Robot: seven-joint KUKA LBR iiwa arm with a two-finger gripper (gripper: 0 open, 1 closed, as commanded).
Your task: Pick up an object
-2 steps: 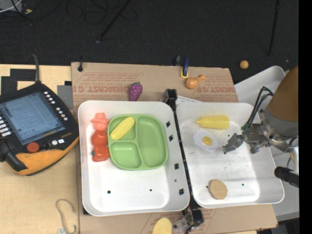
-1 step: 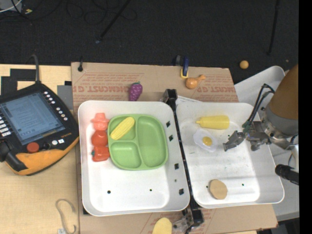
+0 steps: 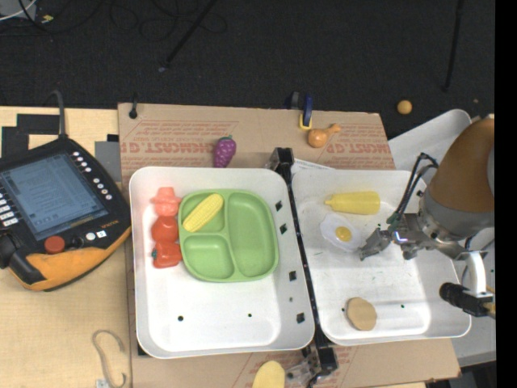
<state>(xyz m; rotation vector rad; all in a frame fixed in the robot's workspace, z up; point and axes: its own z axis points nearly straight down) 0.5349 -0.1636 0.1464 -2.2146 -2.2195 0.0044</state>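
Bench (image 3: 65, 322): I see a light wood top w/ brown cardboard under both bins; dark floor beyond the far edge.
Left bin (image 3: 210, 330): white, shallow. Holds the green tray and the red toy, both in its far half.
Right bin (image 3: 404, 314): white, touching the left bin along a black seam. Holds the yellow piece, fried egg, potato; the gripper is over it.
Arm (image 3: 464, 184): comes in from the right, orange band showing, grey wrist over the right bin's right side.
Pendant (image 3: 52, 208): black/orange control tablet on the bench, left of the left bin.
Green tray (image 3: 242, 241): 3-compartment plate. Corn cob (image 3: 201, 211) lies tilted in its far-left compartment.
Red toy (image 3: 165, 233): pink-topped figure, just beside the tray's left edge.
Gripper (image 3: 380, 243): low over the mid right bin, tips pointing left, just right of the egg. Fingers: I can't tell apart or together, too dark/blurred. Nothing seen between them.
Yellow piece (image 3: 353, 203): far part of the right bin, just above the egg.
Fried egg (image 3: 342, 234): white w/ yellow yolk, flat on the bin floor.
Potato (image 3: 361, 314): tan, near edge of the right bin, well apart from the gripper.
Outside bins: purple grapes (image 3: 224, 150) and orange pear-shaped piece (image 3: 321, 136) on the cardboard behind; yellow item (image 3: 269, 374) at the near edge.
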